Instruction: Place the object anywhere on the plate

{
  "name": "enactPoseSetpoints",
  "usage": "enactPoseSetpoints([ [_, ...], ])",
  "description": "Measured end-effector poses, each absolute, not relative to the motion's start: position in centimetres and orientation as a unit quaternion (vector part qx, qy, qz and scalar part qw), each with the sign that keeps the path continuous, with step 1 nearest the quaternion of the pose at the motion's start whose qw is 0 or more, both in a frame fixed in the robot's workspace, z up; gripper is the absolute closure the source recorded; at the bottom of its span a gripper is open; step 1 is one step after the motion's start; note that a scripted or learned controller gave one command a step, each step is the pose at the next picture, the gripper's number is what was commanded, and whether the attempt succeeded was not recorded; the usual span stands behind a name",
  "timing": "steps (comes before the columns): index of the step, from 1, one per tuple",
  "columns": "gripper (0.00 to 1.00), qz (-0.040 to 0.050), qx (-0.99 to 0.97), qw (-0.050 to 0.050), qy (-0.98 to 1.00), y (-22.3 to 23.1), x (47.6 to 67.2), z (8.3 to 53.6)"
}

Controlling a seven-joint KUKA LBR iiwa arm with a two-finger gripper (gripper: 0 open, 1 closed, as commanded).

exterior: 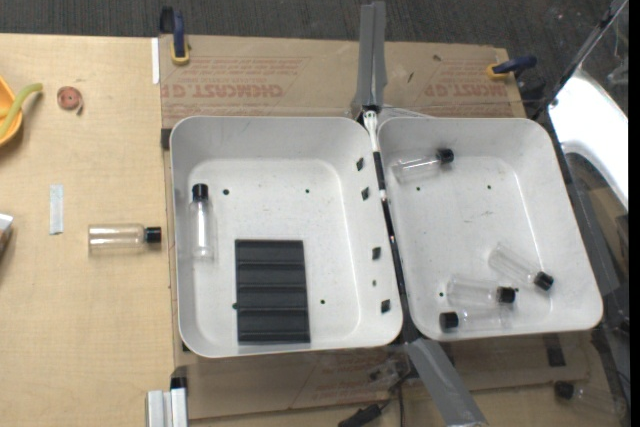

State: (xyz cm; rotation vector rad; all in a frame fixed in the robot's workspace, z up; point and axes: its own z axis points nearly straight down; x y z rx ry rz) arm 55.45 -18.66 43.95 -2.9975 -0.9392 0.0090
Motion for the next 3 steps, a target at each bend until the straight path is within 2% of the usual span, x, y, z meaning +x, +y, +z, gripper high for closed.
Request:
enactPoseSetpoints([
  [1,0.00,0.0026,-0.972,0.001,-0.235,-22.2,47.8,44.1],
  [2,0.00,0.0027,-0.988,0.000,-0.155,-17.9,57.6,44.0],
  [3,0.00,0.0029,-0.973,0.001,-0.231,-21.1,48.2,44.0],
])
